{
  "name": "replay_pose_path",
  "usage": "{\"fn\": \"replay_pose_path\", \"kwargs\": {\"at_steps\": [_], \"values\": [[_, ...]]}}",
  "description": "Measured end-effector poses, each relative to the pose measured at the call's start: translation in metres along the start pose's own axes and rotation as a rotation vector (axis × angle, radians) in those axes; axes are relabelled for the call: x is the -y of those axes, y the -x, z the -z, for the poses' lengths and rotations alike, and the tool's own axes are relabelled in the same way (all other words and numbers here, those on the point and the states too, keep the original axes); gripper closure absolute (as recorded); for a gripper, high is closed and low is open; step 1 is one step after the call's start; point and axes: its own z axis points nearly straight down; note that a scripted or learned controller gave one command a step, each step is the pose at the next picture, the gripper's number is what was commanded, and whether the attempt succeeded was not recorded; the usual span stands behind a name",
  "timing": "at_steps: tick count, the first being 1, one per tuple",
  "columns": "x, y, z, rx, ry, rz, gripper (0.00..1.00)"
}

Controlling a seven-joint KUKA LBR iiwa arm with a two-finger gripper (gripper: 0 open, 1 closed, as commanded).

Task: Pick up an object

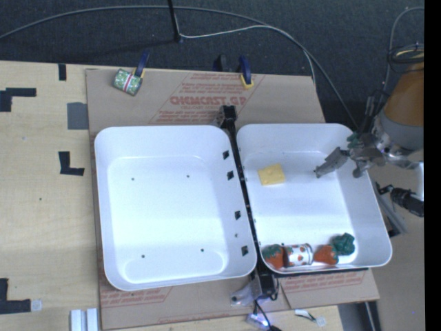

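In the right bin [358, 205], a yellow block [271, 175] lies alone in the upper left part. Along that bin's front wall sit an orange and green piece [275, 256], a red and white can [298, 255], a second orange piece [326, 256] and a teal object [343, 243]. My gripper [343, 167] hangs over the bin's upper right side, to the right of the yellow block and apart from it. It is open, fingers spread, with nothing between them.
The left bin [165, 205] lies beside the right one, joined along a black divider [238, 185]. A small green and white object [127, 81] rests on the cardboard behind the bins. Two clamps [244, 71] hold the cardboard's back edge.
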Motion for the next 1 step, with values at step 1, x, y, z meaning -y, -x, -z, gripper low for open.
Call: {"fn": "replay_pose_path", "kwargs": {"at_steps": [1], "values": [[-0.0294, 0.0132, -0.0569, -0.001, -0.005, 0.0, 0.0]]}}
